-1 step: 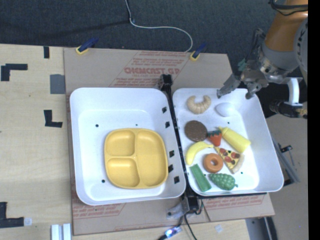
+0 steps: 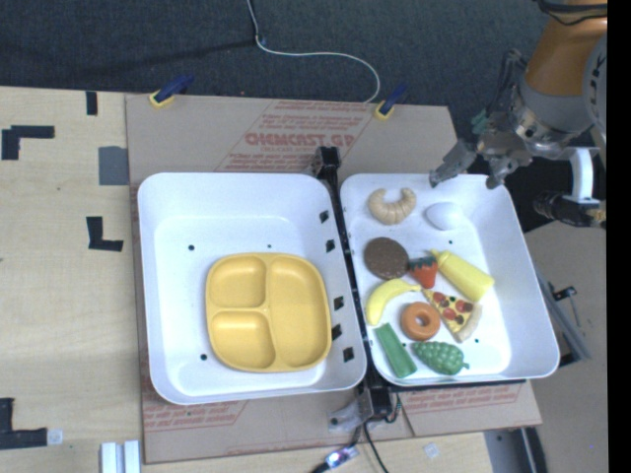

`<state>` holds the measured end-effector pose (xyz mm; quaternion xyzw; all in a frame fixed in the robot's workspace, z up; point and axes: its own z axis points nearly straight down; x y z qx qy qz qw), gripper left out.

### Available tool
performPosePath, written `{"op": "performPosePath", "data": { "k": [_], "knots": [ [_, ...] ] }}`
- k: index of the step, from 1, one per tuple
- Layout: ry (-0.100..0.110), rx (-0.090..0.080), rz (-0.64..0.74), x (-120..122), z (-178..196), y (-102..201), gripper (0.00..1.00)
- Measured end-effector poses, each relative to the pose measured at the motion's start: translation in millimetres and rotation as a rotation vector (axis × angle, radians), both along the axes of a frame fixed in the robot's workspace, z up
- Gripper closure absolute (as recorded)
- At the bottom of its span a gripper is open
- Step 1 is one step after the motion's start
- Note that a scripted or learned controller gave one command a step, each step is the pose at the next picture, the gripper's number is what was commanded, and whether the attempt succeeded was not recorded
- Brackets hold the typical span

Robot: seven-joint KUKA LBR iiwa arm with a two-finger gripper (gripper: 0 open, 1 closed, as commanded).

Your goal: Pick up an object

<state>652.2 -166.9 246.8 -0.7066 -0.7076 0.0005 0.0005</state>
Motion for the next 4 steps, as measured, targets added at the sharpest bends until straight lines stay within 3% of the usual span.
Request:
{"op": "performPosePath", "data": {
  "k": [2, 3, 4],
  "knots": [
    [0.006, 0.000, 0.001, 4, -123, 3, 0.00],
    [0.002, -0.001, 0.002, 3, -165, 5, 0.00],
    [-0.001, -0.002, 0.003, 5, -152, 5, 1.00]
  ]
}}
